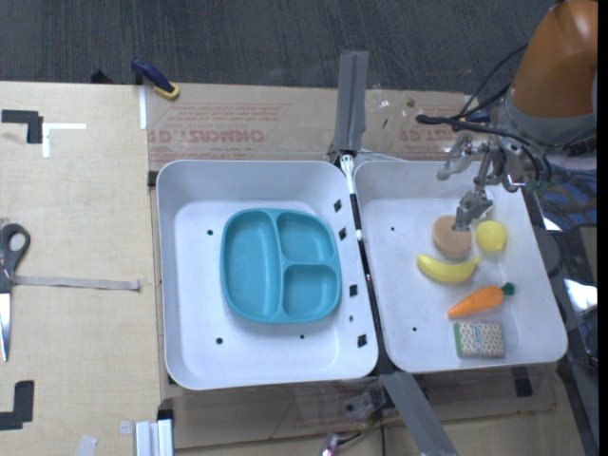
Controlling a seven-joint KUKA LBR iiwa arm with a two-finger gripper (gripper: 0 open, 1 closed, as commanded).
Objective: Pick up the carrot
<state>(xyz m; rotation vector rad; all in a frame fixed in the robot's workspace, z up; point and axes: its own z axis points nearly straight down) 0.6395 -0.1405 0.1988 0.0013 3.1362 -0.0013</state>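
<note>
Carrot point(478, 299) lies in the right bin point(408, 340), between the banana point(446, 269) and a sponge point(478, 339). Gripper point(467, 212) hangs over a tan round piece point(452, 237); whether it's parted, I cannot tell.

In the right bin point(399, 340) the carrot point(478, 300) lies between a banana point(446, 269) and a sponge point(479, 339). The gripper point(467, 209) hangs over a tan round piece point(452, 239), beside a lemon point(491, 237).
</note>
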